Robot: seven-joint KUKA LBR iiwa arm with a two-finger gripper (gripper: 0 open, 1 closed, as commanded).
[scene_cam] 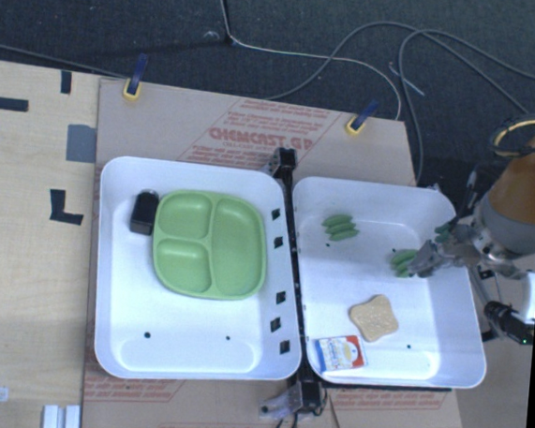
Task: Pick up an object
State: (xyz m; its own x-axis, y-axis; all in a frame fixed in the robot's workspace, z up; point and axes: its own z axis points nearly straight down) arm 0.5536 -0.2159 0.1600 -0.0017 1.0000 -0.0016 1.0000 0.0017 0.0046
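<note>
since the arm reaches in over the right bin's (441, 366) right edge, the hand (423, 264) sits low at a green piece (402, 261), its opening too blurred to tell.

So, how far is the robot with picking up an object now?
Done: the gripper has reached into the right bin and sits at a green item. In hand: nothing visibly lifted; whether it grips the item is unclear. Left: grasp and raise it. The bread slice and small packet lie untouched.
</note>
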